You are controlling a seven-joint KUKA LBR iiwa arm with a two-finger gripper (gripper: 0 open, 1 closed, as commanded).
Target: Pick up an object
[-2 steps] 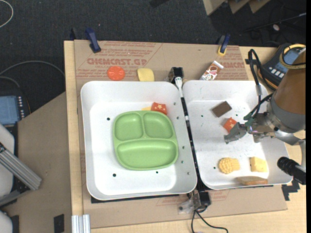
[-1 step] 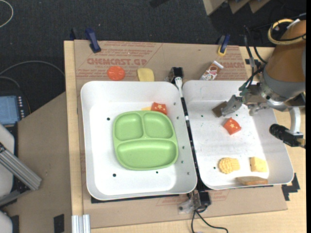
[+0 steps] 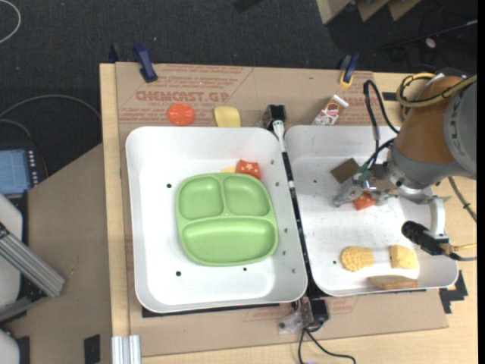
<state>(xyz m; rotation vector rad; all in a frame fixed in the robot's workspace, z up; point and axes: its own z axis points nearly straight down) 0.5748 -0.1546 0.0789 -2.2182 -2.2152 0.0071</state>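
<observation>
Over the right white bin (image 3: 326, 271), metal pincer (image 3: 358, 196) closed on a small glossy orange-red piece (image 3: 364, 201).

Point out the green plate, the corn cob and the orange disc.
green plate (image 3: 225, 237): camera view, floor of its largest compartment.
corn cob (image 3: 356, 258): camera view, middle of the kernelled body.
orange disc (image 3: 181, 114): camera view, centre of its top face.

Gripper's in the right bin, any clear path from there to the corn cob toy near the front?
Probably yes. The corn cob toy lies in the same right bin as the gripper, with bare bin floor between them and nothing stacked on it.
</observation>
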